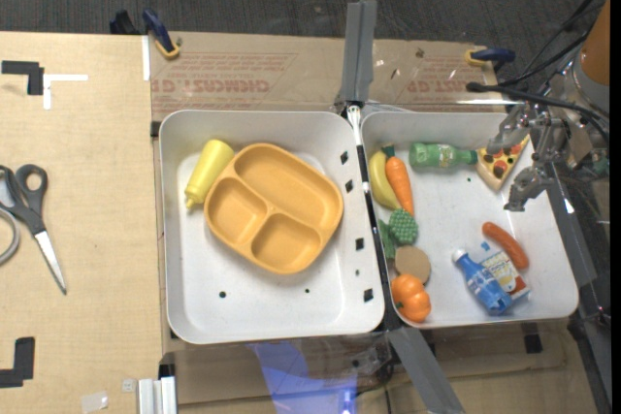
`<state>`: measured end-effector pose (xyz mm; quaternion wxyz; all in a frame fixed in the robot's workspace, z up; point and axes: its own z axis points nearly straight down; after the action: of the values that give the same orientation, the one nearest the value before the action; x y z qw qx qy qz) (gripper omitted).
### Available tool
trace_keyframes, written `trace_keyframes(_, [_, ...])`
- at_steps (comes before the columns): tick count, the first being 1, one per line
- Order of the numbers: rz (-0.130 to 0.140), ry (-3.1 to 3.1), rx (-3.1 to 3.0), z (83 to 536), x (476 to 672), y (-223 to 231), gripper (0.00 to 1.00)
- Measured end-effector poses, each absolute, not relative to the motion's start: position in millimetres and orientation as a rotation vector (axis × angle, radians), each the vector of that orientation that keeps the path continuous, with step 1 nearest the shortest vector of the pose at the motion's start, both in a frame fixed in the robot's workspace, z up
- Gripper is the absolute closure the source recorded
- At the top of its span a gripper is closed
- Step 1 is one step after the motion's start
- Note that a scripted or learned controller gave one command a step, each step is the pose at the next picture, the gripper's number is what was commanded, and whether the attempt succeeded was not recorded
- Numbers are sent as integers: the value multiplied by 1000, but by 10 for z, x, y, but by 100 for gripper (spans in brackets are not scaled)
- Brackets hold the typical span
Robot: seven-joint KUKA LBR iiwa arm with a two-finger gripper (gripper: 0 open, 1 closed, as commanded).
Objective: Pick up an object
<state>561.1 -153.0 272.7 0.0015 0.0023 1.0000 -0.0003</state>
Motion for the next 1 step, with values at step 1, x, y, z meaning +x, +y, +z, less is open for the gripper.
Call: trace_keyframes(1, [0, 3139, -91, 1609, 4984, -1621, 0])
